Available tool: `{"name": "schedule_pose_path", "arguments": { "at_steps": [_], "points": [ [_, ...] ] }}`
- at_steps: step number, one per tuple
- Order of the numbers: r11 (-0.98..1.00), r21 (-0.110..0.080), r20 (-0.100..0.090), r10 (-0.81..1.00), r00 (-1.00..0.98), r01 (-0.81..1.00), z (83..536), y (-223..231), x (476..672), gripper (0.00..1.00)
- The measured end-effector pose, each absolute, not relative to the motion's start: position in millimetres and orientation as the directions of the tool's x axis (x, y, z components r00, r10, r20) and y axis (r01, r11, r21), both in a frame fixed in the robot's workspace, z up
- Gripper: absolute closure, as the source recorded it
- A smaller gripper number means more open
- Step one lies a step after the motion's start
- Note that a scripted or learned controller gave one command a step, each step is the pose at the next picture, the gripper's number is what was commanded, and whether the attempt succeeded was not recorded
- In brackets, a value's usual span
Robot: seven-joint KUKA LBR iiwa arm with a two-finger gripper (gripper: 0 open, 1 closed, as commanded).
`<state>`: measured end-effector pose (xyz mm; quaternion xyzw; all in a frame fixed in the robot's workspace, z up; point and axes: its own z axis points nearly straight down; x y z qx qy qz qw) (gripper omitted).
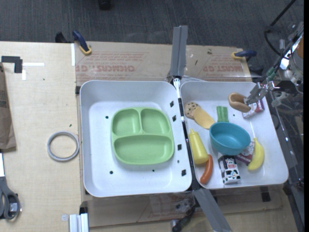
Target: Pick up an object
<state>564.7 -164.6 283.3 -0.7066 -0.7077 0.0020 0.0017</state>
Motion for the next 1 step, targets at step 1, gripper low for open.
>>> {"name": "schedule_pose_path", "arguments": {
  "at_steps": [1],
  "points": [
    [-0.119,-0.004,0.0,0.993,0.119,0.993,148.6,-158.6,477.7,0.0]
  ]
}}
